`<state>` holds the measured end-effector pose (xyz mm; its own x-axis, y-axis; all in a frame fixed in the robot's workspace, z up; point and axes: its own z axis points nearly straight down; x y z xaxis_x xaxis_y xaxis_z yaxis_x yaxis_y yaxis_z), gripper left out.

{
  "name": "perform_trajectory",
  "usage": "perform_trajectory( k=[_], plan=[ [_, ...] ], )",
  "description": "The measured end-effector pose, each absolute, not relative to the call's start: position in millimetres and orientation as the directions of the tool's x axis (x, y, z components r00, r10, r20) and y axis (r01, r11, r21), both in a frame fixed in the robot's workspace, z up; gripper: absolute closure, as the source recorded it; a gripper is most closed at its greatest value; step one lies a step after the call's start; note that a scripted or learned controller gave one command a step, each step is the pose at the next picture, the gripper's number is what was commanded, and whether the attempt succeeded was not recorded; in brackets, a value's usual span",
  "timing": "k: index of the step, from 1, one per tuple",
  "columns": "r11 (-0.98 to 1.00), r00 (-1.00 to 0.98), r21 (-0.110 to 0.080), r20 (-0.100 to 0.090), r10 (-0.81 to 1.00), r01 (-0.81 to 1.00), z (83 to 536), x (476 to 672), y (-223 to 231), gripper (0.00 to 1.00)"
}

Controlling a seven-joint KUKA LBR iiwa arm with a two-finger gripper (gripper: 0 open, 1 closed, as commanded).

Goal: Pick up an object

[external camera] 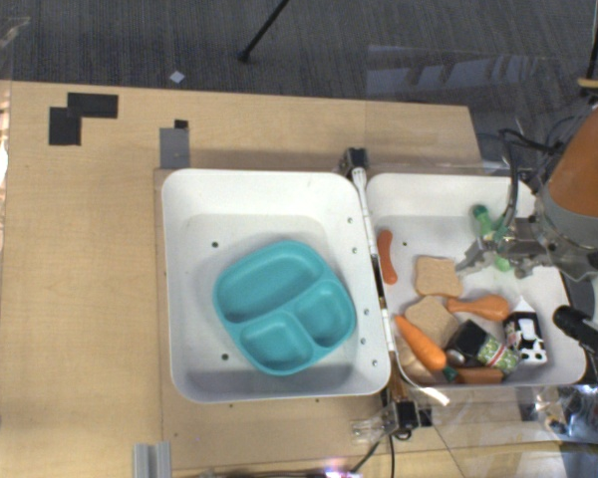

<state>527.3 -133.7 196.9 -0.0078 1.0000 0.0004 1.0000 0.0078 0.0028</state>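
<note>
Bright, even overhead light; soft shadows in left bin (179, 267) (slight blur, glare at bench (80, 317) left edge).

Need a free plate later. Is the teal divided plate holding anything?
Empty: the teal divided plate shows three bare compartments in the left bin.

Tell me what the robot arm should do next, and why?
Probably lower a little. The end effector hovers over the right bin, next to a green object, with a slice of bread just beside it. Nothing sits between its fingers, so it likely needs to drop down onto one of them.
</note>
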Motion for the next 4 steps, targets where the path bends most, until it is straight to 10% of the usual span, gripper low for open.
perform_trajectory(
  k=[1,2,3,4],
  plan=[
    [0.053,-0.052,0.015,-0.002,0.999,0.999,104,512.1,-114,0.00],
    [0.054,-0.054,0.022,-0.005,0.999,0.998,116,515.0,-114,1.00],
    [-0.089,0.089,0.013,0.002,0.996,0.996,216,570.2,-71,1.00],
    [-0.428,0.428,0.006,0.001,0.904,0.904,273,585.3,-91,1.00]
  ],
)
